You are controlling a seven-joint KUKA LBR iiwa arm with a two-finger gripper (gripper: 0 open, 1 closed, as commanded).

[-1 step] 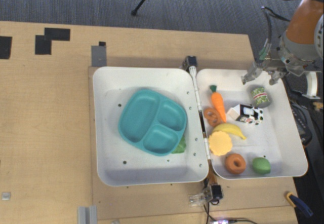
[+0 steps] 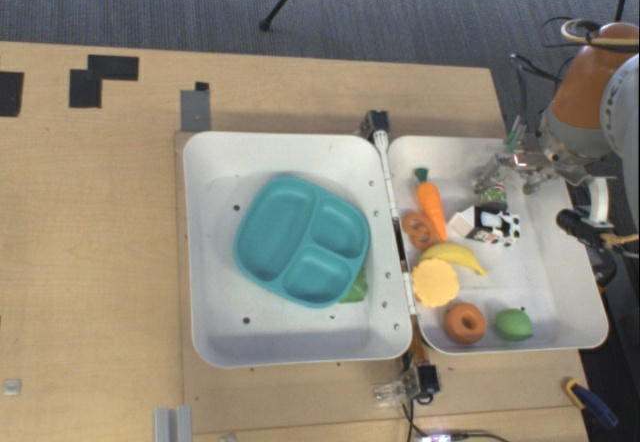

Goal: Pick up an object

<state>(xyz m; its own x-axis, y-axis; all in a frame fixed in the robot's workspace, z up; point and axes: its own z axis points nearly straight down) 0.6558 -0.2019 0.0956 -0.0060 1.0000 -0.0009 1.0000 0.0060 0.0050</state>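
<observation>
Fingers (image 2: pixel 490 173) of the gripper (image 2: pixel 510 178) look spread apart, with nothing between them, though they are small and a little blurred. The gripper hangs over the right bin (image 2: pixel 572 275), to the right of the carrot (image 2: pixel 430 205) and near the far wall of that bin. The grey arm with its orange band (image 2: pixel 585 80) comes in further to the right of the carrot, past the bin's edge.

The carrot lies in the right bin close to the wall shared with the left bin (image 2: pixel 200 230), its green top pointing to the far side. Just beside the carrot, on its near left, is a round orange slice (image 2: pixel 417 228). To the right of the carrot is a small black-and-white toy (image 2: pixel 497 224), just below the gripper; I cannot tell if they touch. A banana (image 2: pixel 455 255) lies nearer than the carrot, and a yellow disc (image 2: pixel 436 282) touches the banana from the near side. Still nearer than the carrot are a brown doughnut (image 2: pixel 465 322) and, beside it, a green lime (image 2: pixel 514 324).

Well to the left of the carrot, in the left bin, a teal divided plate (image 2: pixel 303 240) lies tilted, with a green thing (image 2: pixel 352 290) partly hidden under its near corner. Both bins stand on the light wooden tabletop (image 2: pixel 90 260).
</observation>
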